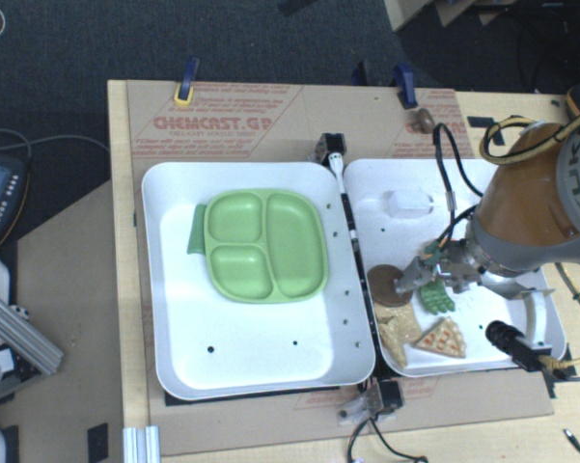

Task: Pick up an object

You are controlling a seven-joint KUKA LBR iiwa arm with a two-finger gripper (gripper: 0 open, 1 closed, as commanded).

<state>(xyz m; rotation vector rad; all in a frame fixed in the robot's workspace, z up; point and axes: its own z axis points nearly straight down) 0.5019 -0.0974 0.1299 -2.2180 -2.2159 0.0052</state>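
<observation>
Camera view, from above: the arm's two-finger gripper (432, 276) hangs low in the right white bin (386, 183); I cannot tell its grip. Just below it lies 1 small green ridged toy (437, 299), with 1 brown disc (384, 285) to its left. The left white bin (169, 258) holds 1 green divided plastic plate (266, 244).

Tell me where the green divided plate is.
The green divided plate lies in the left bin, toward its upper middle, well away from the gripper in the right bin.

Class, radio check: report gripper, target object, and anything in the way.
Gripper low in right bin, over green toy. Nothing seen held. Brown disc, cracker, pizza slice crowd close.
</observation>
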